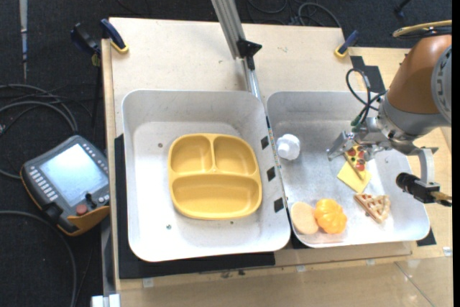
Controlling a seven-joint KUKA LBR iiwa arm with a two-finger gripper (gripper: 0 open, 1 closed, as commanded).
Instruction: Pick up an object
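Camera view: gripper (354, 152) low over pizza slice (354, 155), grasp state unclear, possibly closing; cheese wedge (353, 176) just beneath. Next: lift, verify hold.

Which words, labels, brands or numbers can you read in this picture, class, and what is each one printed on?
No text here can be read.
Teach pendant screen: lit, too blurred to read.
Black tags on the left bin wall: no legible marks.
Yellow tray and toy food: no print visible.
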